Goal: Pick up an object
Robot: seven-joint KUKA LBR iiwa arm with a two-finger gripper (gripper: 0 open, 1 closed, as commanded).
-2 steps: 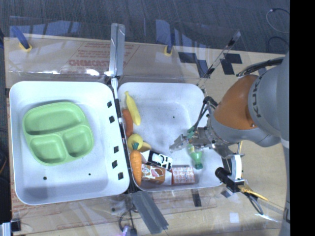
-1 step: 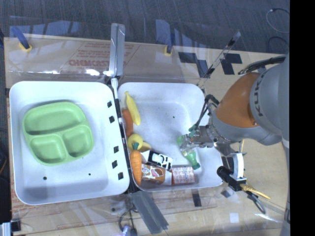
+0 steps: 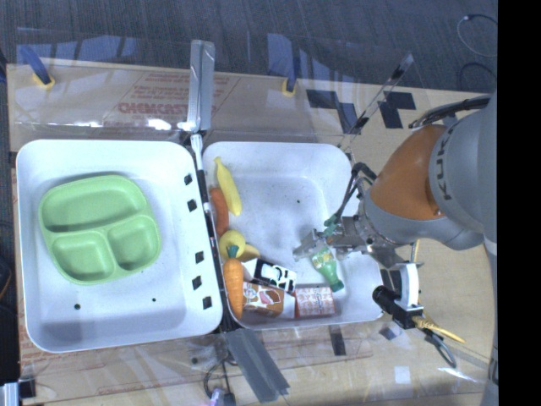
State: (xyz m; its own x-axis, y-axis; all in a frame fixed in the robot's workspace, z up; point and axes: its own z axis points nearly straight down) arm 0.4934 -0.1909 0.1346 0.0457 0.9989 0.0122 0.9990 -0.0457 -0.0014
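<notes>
Left bin (image 3: 34, 227) carries the green divided tray (image 3: 100, 225); nothing for me there; over in the right bin (image 3: 279, 163) a banana (image 3: 227, 186), a carrot (image 3: 233, 284) and small packets (image 3: 292, 299) crowd the left wall and front edge; my end effector (image 3: 325, 248) is low on the right side, at a green-and-clear bottle (image 3: 327, 271); whether it is clenched I cannot tell; I judge a square, centred closing on the bottle's body is best, then a straight lift, clear of the packets.

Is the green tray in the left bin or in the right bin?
In the left bin. The green tray lies flat on its floor, apart from the food items in the right bin.
</notes>
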